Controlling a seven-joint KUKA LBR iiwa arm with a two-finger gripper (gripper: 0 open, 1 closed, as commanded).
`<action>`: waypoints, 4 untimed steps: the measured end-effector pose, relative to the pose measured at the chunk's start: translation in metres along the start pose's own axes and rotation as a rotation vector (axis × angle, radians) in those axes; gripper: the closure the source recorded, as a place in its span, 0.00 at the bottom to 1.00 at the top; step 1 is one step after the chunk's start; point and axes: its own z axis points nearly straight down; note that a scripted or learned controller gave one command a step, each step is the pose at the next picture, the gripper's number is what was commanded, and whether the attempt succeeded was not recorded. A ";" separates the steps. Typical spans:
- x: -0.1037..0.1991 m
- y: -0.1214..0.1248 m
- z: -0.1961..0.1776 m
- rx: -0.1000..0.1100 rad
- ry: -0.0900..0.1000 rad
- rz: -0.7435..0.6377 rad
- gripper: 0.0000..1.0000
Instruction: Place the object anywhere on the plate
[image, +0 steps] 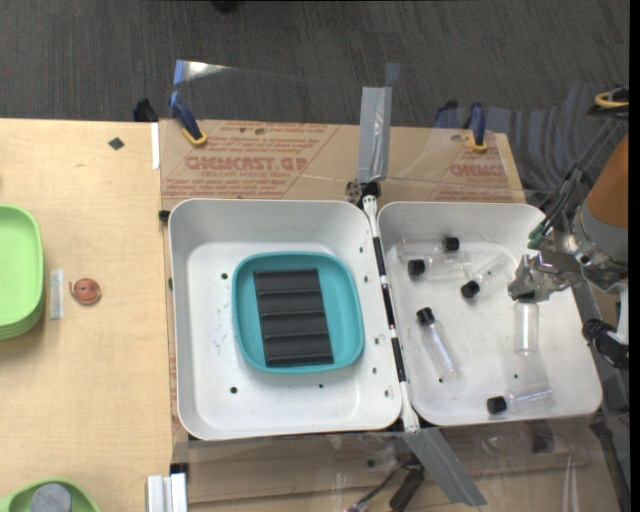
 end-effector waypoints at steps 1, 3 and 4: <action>0.052 -0.061 0.013 0.000 0.001 -0.048 1.00; 0.217 -0.067 -0.009 0.000 -0.001 -0.204 1.00; 0.217 -0.067 -0.009 0.000 -0.001 -0.204 0.00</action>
